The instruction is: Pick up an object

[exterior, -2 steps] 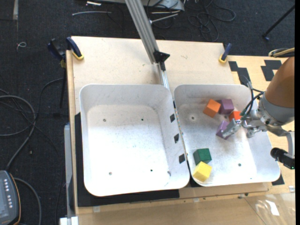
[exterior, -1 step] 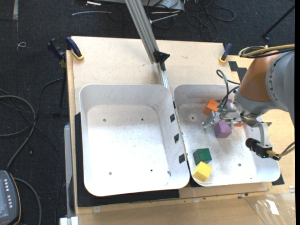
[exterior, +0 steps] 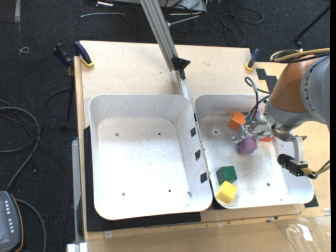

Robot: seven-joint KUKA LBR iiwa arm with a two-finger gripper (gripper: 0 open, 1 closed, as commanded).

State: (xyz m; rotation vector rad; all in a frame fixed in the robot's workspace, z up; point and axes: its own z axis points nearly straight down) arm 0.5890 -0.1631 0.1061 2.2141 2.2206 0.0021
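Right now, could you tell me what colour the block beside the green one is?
Yellow block, touching the green block, in the camera view.

One fixed camera looks down at a slant from above the pale wooden table [exterior: 136,67], far enough to take in both shallow white plastic bins [exterior: 142,156], with dark carpeted floor [exterior: 37,119] around.

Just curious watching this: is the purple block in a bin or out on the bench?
In. The purple block lies on the right bin's floor, beside the gripper.
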